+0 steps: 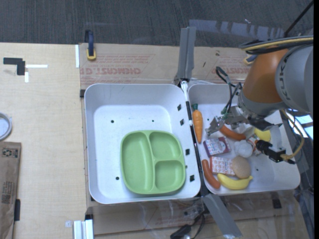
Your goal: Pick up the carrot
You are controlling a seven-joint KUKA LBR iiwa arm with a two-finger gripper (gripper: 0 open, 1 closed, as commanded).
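Observation:
The carrot (pixel 198 125) is orange with a small green tip. It lies lengthwise against the left wall of the right bin (pixel 289 183), near the divider. My gripper (pixel 217 124) hangs low over the right bin's middle, a short way to the right of the carrot and apart from it. It is just above a red-orange sausage-like toy (pixel 232 132). The grey arm with its orange band (pixel 264 78) reaches in from the upper right and hides the bin's far right corner.
Beside the carrot the right bin holds two red-and-white packets (pixel 217 146), a white ball (pixel 244 149), a brown round item (pixel 241 168), a banana (pixel 234 182), a second red sausage (pixel 210 174) and a yellow piece (pixel 262 134). A green divided plate (pixel 152 162) sits in the left bin (pixel 99 133).

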